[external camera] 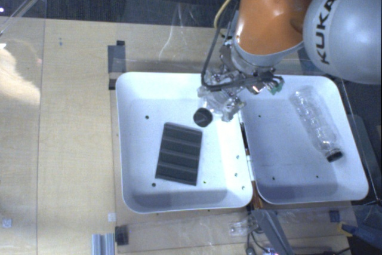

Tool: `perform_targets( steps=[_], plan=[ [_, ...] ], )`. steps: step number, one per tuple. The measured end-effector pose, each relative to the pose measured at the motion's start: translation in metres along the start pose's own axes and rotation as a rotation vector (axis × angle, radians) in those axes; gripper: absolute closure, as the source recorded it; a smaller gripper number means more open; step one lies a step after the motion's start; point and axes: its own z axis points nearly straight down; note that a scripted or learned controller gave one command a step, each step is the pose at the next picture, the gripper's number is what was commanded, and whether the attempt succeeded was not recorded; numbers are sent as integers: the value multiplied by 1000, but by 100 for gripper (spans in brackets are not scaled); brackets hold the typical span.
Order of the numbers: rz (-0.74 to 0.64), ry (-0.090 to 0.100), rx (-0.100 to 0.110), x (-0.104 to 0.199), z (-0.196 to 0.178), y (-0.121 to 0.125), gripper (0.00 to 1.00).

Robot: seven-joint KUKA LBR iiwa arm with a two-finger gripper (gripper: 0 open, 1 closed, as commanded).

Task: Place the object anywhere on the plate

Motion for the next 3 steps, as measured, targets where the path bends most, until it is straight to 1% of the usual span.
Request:
perform_targets(
  steps=[1, 2, 3],
  plan=[
    [-165, 1, -7, -1, -32, -63, 100],
    [-580, 9, -15, 15, -31, -104, 100],
    [-934, 1, -3, 29, -6, -77, 100]
  ],
)
